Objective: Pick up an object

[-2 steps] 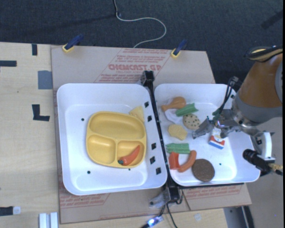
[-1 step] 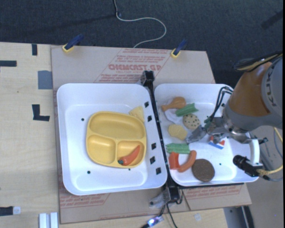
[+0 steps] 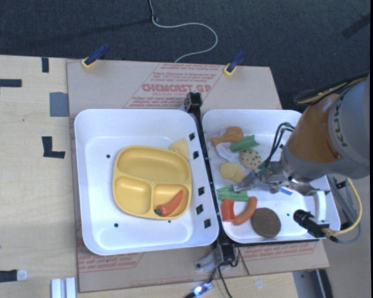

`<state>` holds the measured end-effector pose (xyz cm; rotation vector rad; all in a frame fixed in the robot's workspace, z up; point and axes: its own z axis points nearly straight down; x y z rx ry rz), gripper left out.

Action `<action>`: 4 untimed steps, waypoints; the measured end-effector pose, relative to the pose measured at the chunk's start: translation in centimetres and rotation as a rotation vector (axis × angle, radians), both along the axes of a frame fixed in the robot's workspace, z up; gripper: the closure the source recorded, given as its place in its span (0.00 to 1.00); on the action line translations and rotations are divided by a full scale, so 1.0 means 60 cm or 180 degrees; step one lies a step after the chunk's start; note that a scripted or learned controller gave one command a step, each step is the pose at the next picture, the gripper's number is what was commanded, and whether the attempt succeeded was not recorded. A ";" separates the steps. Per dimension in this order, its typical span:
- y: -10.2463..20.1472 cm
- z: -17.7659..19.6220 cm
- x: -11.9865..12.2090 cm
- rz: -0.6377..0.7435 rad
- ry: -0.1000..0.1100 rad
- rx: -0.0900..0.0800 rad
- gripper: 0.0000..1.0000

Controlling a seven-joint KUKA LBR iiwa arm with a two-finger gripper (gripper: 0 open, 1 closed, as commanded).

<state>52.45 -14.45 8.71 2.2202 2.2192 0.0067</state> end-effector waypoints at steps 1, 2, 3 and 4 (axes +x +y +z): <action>0.003 0.018 0.001 0.0006 -0.0005 0.0006 1.00; -0.002 0.120 -0.007 0.0005 0.0006 -0.0008 1.00; 0.000 0.224 -0.008 0.0007 -0.0001 -0.0010 1.00; 0.001 0.228 -0.008 0.0005 0.0019 -0.0003 1.00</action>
